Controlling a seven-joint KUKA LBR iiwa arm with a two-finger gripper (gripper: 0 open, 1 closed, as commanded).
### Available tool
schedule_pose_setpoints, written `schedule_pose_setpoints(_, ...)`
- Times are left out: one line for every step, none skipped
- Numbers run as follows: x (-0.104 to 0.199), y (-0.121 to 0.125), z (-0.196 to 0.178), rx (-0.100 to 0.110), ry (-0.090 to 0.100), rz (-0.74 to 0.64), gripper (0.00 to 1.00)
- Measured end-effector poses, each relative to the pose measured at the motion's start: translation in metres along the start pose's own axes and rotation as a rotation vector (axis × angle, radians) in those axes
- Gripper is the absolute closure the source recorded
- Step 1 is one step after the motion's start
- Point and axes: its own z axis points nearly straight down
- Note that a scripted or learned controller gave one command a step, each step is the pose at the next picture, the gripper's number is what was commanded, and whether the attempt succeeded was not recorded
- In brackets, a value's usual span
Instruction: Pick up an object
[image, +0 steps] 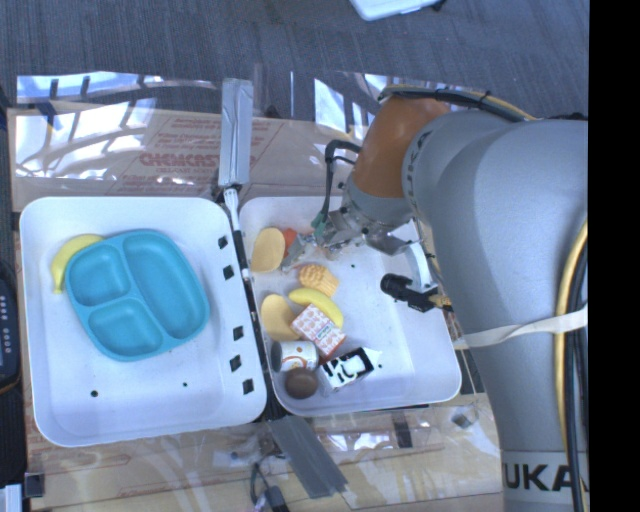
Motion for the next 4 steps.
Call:
schedule_pose_setpoints(-0.001, 0.001, -0.007, -0.005, -0.008, -0.006, 1.0)
schedule_pose_setpoints(0.032, 0.01, -0.001, -0.007, -0.003, 0.245, 1.0)
schedule_pose_setpoints(0.03, 0.014, -0.002, -0.025, -0.011, 0.244, 0.0)
schedule_pose_setpoints(0.031, 0.014, -0.009, -0.02, -0.01, 0.238, 1.0)
